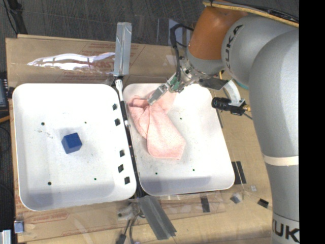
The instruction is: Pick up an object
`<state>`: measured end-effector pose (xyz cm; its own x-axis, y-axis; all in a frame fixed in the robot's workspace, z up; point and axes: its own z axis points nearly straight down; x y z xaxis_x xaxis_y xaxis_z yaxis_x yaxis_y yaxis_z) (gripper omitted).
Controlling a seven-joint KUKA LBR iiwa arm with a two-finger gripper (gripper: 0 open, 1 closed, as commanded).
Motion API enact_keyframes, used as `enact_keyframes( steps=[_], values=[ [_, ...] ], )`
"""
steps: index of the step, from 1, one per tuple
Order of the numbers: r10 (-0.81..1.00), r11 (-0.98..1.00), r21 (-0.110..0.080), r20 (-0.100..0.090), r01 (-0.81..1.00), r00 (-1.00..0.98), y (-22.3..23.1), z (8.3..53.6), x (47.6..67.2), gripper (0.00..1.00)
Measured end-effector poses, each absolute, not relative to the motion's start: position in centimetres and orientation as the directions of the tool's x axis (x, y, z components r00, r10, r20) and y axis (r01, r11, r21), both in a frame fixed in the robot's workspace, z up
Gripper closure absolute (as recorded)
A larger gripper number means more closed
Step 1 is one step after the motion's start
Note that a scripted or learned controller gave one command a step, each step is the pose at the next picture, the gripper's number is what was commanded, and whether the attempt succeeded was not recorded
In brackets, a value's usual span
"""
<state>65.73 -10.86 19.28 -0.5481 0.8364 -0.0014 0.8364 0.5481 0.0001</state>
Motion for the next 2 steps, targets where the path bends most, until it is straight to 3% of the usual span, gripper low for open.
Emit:
enact_keyframes(
  steps=[1,2],
  values=[
    [0.795,0.607,0.002,-0.002,0.795,-0.607,-13.0,9.3,65.8,0.0],
    [0.793,0.61,0.002,-0.003,0.793,-0.61,-12.9,10.3,65.9,1.0]
  ],
)
